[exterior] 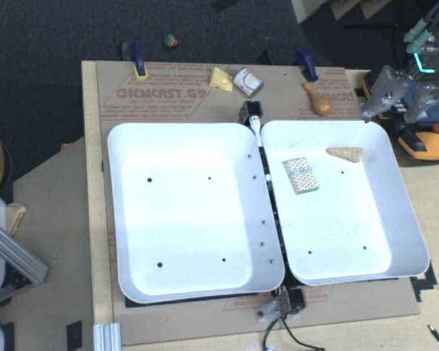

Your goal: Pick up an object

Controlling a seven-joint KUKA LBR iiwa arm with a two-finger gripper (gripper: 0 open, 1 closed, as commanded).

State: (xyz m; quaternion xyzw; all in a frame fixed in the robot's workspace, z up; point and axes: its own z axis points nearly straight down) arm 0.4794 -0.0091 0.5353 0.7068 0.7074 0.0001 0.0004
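The right bin [395,196] holds two objects. A small block with a speckled pattern [301,175] lies in its far left part, and a flat tan wedge [344,153] lies near its far wall. My gripper [392,96] is at the view's right edge, beyond the right bin's far right corner and away from both objects. It looks grey and blurred against the clutter there, with nothing seen in it. The left bin [132,218] stands beside the right one.
On the brown board behind the bins lie a yellow wedge [221,80], a small pale can [248,82] and a wooden pear-shaped piece [318,99]. Blue clamps [138,61] [305,63] grip the board's far edge. A black bracket [252,112] sits between the bins.
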